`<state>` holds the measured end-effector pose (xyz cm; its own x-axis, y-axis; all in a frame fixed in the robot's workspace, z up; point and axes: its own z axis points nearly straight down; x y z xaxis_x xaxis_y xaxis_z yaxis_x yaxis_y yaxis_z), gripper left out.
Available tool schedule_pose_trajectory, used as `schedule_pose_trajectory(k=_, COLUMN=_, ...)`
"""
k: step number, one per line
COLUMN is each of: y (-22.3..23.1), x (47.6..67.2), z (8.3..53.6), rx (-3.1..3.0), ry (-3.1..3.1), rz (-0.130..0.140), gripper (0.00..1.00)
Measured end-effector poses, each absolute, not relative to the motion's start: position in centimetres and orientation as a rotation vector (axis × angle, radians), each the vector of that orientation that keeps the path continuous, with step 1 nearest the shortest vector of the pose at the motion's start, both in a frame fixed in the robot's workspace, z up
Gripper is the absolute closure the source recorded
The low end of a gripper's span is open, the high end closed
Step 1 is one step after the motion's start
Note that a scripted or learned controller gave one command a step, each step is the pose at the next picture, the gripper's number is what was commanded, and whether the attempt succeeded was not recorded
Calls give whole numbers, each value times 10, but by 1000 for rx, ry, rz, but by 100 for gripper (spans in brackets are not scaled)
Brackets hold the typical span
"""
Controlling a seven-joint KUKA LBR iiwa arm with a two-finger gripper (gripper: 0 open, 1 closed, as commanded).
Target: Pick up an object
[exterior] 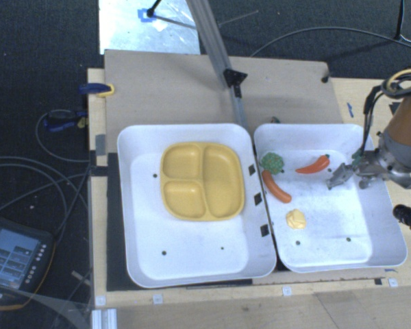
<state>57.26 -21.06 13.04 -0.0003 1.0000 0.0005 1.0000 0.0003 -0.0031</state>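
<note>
Nowhere readable writing; end effector (337,179) near red pepper (313,164), grip state unclear.

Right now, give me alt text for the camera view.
The pincer hovers over the right bin, near a red chili, sausage, broccoli and yellow lump. The left bin holds a yellow divided plate.

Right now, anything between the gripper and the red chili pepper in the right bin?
Nothing visible. The gripper sits just right of the red chili pepper, with bare white bin floor between them. The broccoli, sausage and yellow piece lie farther left.
</note>
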Motion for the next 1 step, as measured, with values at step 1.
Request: schedule_pose_trajectory(k=1, y=-211, x=575, z=144, rx=-2224, ry=-2226, rz=-4, gripper=100)
